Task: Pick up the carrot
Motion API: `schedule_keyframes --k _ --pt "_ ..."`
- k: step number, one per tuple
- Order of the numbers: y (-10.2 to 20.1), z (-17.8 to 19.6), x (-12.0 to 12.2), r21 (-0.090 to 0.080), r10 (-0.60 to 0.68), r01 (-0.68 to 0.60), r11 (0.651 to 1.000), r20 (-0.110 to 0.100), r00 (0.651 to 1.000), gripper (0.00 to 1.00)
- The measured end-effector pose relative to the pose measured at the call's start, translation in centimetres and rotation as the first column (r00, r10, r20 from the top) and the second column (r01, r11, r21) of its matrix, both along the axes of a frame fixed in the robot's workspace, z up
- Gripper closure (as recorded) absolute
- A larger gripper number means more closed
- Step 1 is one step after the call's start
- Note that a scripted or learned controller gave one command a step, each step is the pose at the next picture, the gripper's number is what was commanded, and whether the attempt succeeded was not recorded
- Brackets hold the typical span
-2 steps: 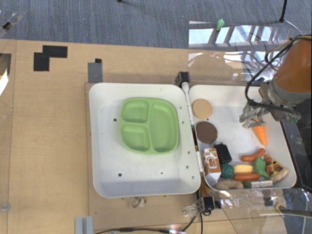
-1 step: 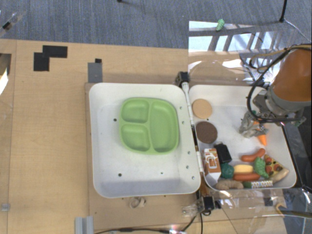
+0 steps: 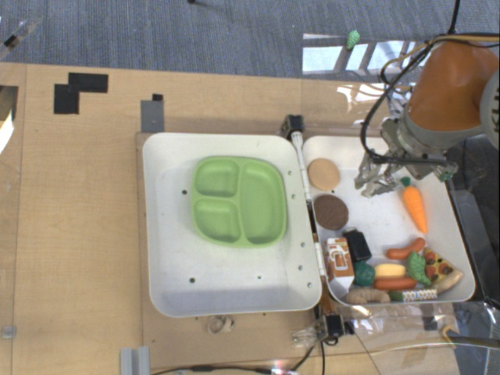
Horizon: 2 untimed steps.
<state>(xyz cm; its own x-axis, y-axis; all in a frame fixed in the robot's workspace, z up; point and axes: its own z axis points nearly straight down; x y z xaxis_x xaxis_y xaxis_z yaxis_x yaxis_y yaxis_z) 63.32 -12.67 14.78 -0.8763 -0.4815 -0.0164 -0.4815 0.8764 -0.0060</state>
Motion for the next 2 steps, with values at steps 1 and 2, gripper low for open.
schedule_keyframes --k 1,2 --pt "-6.5 -5.3 1.6 -0.020 0.458 -0.458 0.889 0.005 0.889 1.00" --pt "-8.0 -5.8 -6.1 -0.014 0.634 -0.634 0.773 -0.007 0.773 1.00"
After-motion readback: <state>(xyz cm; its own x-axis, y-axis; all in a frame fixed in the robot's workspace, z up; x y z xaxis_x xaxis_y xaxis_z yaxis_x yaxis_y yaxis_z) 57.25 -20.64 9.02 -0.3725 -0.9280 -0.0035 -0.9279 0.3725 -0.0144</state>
